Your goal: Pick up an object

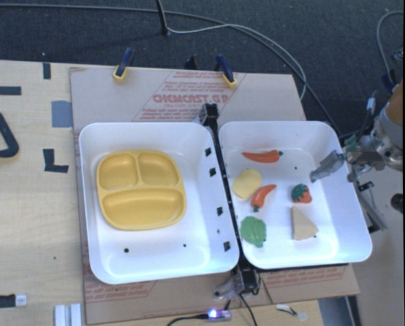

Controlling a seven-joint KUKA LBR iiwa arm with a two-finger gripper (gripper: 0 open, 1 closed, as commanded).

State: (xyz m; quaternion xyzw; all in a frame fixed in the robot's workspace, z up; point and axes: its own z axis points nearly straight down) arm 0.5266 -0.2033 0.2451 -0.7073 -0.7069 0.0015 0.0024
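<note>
The right bin (325, 138) holds several toy foods: a long red chili (261, 157), a yellow lump (247, 183), a small orange-red pepper (262, 195), a red berry with a green top (300, 193), a tan wedge (303, 223) and a green leafy piece (253, 231). My gripper (339, 170) hangs over the bin's right rim, up and to the right of the berry. It is open, with nothing between its fingers (324, 167).
The left bin (94, 141) holds a yellow divided plate (141, 189). Black clips run along the seam between the bins (219, 182). A cable (257, 36) crosses the dark floor behind. Two blue clamps (124, 65) pin the cardboard underlay.
</note>
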